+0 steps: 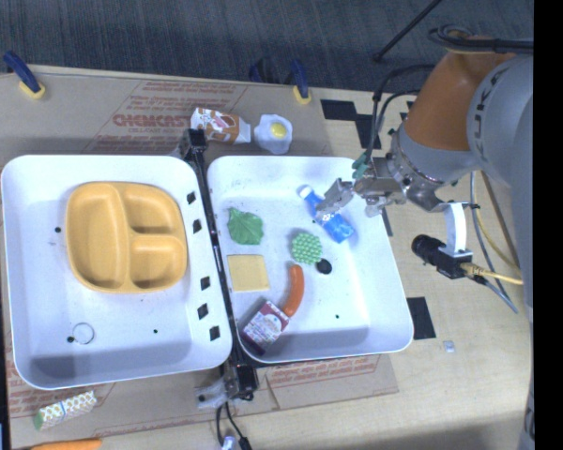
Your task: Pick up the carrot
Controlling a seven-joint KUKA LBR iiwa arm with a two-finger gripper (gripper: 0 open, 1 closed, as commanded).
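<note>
Glossy white bin holds smooth, curved carrot.

A: Camera position?
B: One fixed view, high over the worktop, tilted down, far enough to frame both bins whole.
A: Orientation?
B: Arm enters from frame right; dark floor runs along the top edge.

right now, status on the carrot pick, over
Gripper over right bin, above blue bottle. Carrot lying apart from it, untouched. Green dotted ball between them.
</note>
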